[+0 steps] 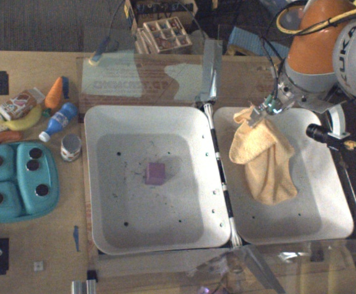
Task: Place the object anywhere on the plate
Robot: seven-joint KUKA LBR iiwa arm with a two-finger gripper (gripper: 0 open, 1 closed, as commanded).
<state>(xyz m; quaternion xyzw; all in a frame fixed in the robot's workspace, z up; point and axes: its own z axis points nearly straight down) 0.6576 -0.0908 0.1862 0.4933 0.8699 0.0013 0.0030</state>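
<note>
A yellow cloth (265,158) hangs by its upper corner from the pincer (267,109), whose fingers are pinched on that corner. The rest of the cloth drapes down and toward the near edge of the right bin (331,219), its lower part resting crumpled on that bin's floor. The pincer sits over the far left corner of the right bin, close to the seam between the two bins, with the grey arm and its orange band (318,26) rising behind it toward the far right corner of the bench (31,72).

The left bin (104,133) holds a small purple block (155,173) near the middle of its floor, well apart from the cloth. A few dark specks dot both bin floors.

On the bare bench by the left edge lies a teal plate (19,179) with several compartments and dark spots in them. Just beside its far right corner stands a small can (71,147). Farther toward the bench's far left corner lie a blue and white bottle (59,121), a toy carrot (55,92), a banana (22,122) and a small red and white packet (20,105) resting against it. A clear sheet (141,78) lies along the far edge behind the left bin, and beyond it sits a wooden box (166,32) of small items.
</note>
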